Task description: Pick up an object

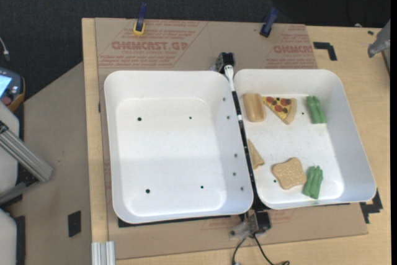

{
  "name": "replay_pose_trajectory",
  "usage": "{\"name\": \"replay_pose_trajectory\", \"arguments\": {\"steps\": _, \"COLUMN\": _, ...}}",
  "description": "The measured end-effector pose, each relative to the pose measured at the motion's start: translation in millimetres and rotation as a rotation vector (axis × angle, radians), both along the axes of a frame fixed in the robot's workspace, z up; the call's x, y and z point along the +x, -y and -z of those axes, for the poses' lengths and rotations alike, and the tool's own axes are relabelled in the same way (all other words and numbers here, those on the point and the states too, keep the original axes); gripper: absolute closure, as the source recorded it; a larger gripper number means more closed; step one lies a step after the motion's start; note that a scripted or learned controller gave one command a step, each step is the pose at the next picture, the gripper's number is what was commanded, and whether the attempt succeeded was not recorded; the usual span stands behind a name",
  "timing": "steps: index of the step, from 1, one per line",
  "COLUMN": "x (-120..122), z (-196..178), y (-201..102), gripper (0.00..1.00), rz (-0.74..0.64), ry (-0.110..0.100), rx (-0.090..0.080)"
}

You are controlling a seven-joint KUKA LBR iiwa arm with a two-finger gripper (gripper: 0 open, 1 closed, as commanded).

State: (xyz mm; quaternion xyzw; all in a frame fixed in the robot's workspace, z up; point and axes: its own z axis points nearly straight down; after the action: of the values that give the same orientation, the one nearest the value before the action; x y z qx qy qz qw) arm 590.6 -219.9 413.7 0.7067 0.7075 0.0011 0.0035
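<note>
The right white bin (353, 139) holds several toy foods. A tan bread roll (253, 107) lies at its far left, with a pizza slice (280, 107) just right of it. A green vegetable piece (316, 110) lies further right. Nearer the front sit a slice of toast (289, 173) and a second green piece (312, 182), the two touching. A small tan wedge (254, 155) rests against the bin's left wall.
The left white bin (124, 133) adjoins the right one along a black seam (239, 127). Both rest on a cardboard sheet (186, 40) held by two clamps (141, 20). A grey metal part (379, 43) pokes in at the right edge, above the bench.
</note>
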Motion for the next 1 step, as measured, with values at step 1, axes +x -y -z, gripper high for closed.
{"name": "replay_pose_trajectory", "arguments": {"steps": 1, "x": -5.1, "z": -20.7, "y": 3.8, "gripper": 0.0, "rz": 0.001, "ry": 0.0, "rx": 0.0}}
